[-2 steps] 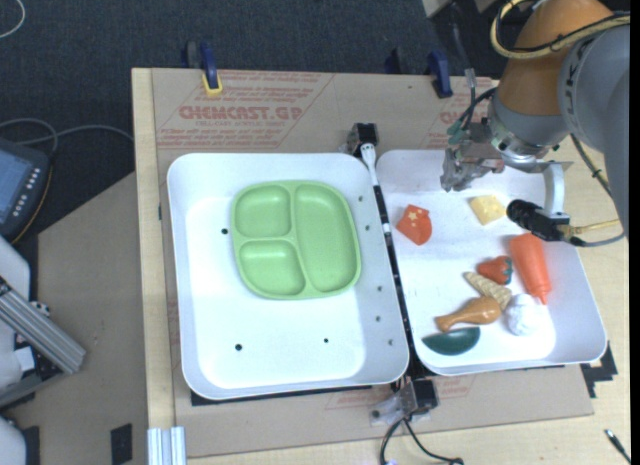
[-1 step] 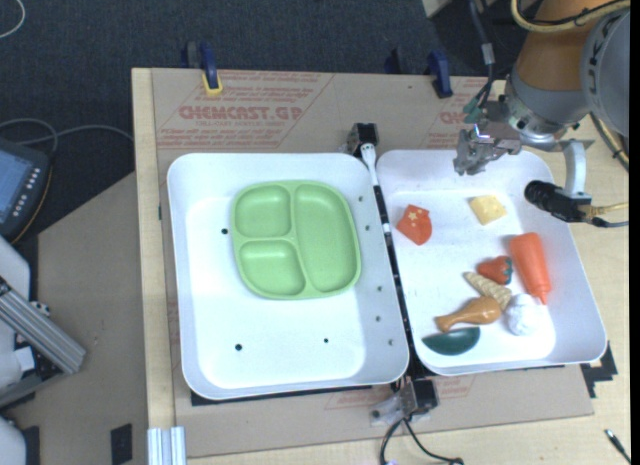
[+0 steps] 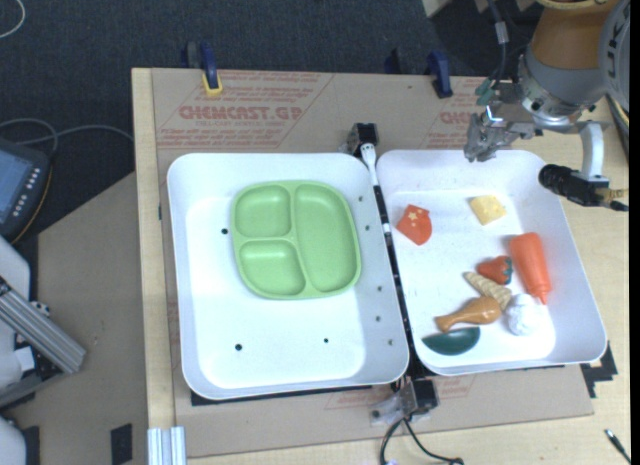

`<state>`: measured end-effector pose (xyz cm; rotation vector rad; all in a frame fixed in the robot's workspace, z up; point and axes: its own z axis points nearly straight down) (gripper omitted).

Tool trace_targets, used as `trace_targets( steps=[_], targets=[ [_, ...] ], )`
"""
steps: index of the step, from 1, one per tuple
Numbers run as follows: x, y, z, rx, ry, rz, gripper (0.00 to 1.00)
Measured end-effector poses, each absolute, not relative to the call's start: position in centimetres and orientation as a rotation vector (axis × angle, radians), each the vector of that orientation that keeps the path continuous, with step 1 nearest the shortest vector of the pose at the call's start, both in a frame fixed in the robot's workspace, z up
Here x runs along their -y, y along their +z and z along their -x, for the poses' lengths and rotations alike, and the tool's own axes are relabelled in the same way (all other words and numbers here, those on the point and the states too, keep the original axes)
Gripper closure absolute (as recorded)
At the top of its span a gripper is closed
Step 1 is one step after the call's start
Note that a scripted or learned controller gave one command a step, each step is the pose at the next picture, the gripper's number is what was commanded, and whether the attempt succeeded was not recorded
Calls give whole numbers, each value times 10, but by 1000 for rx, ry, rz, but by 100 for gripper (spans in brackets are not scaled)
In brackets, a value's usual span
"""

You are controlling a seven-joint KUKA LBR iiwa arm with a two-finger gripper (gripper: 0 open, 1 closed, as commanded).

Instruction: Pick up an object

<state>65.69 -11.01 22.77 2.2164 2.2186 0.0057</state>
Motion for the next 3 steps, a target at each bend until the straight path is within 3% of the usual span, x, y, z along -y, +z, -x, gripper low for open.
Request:
trace_targets(
  steps=[2,3],
  targets=[
    [64,233,-578,-2226,-3,-2223,100],
    [55,218,-528,-2224,-5,-2228,100]
  ],
)
